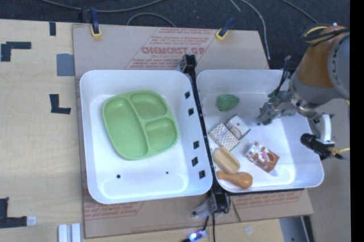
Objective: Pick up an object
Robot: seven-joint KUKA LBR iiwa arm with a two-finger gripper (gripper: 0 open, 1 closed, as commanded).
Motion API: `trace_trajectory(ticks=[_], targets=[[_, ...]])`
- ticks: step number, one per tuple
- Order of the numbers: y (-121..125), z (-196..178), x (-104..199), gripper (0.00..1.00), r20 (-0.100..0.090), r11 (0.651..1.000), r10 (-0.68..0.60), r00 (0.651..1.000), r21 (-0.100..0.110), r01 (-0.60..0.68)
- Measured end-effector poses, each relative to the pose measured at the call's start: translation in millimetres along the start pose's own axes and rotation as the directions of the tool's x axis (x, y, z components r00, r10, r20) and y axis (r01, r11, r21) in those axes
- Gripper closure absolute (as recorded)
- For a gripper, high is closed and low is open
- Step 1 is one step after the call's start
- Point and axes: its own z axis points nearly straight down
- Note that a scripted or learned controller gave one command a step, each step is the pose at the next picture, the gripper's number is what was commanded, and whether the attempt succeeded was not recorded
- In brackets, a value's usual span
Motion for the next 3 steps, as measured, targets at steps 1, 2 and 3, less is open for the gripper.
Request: trace_trajectory(ticks=[1, 2, 3], targets=[[-2, -59, -8, 1.00, 0.002, 1.000, 0.001, 1.000, -0.009, -0.001], [-1, -107, -7, 1.00, 0.001, 1.000, -0.001, 1.000, -0.008, 0.001], [-2, -99, 52, 1.00, -0.002, 1.000, -0.005, 1.000, -0.002, 0.005]])
